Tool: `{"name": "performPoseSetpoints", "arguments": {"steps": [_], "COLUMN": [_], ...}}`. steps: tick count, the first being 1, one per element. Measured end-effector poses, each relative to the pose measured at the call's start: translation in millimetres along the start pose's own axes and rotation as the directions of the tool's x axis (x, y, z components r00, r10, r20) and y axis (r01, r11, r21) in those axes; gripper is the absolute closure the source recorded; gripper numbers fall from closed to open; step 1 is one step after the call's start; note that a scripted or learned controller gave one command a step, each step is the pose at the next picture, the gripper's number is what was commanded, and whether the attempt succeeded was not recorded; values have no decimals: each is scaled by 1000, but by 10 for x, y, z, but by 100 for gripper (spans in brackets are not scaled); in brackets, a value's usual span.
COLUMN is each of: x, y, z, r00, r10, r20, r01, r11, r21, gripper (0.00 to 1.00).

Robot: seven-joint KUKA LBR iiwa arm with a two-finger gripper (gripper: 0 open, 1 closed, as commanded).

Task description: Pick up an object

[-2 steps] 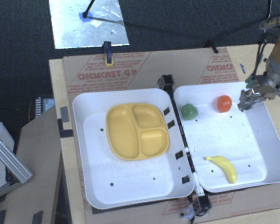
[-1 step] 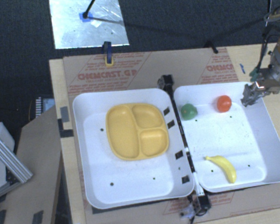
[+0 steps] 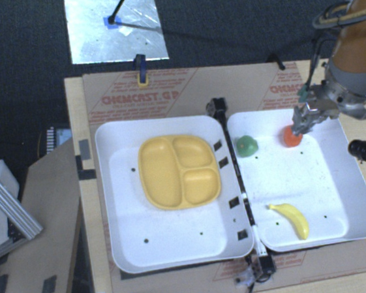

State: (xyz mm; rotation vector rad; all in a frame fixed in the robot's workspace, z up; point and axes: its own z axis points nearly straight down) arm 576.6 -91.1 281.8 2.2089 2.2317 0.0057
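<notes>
1. Dark carpet surrounds a bench (image 3: 183, 87) bearing two white bins.
2. Left bin (image 3: 125, 247) carries a yellow divided plate (image 3: 178, 171) at its centre.
3. Right bin (image 3: 354, 211) carries a banana (image 3: 292, 218) near its front edge and a green object (image 3: 246, 145) by its rear left corner.
4. Near the right bin's rear edge, the gripper (image 3: 302, 125) sits low over an orange-red object (image 3: 291, 137); I cannot tell how the claw stands.
5. Judging by this, nothing is lifted yet; grasp and raise remain.

Illumination was even and moderately bright, with a cool cast. The two white bins (image 3: 168, 128) were the brightest surfaces and verged on overexposure. A foil sheet (image 3: 115, 25) above the desk (image 3: 182, 83) returned mottled glare. Shadows were soft and short, hugging the yellow tray (image 3: 178, 171) and the banana (image 3: 291, 218). Focus was slightly soft throughout, and the dark surround carried grain.
</notes>
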Motion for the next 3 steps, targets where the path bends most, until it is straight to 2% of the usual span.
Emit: {"name": "performPoseSetpoints", "arguments": {"steps": [1, 2, 3], "x": [584, 998, 1478], "y": [142, 193, 246], "z": [68, 186, 469], "r00": [1000, 1000, 1000], "r10": [0, 1, 1], "r20": [0, 0, 0], "r01": [0, -1, -1], "r11": [1000, 1000, 1000], "r21": [1, 3, 5], "gripper": [100, 100, 100]}}
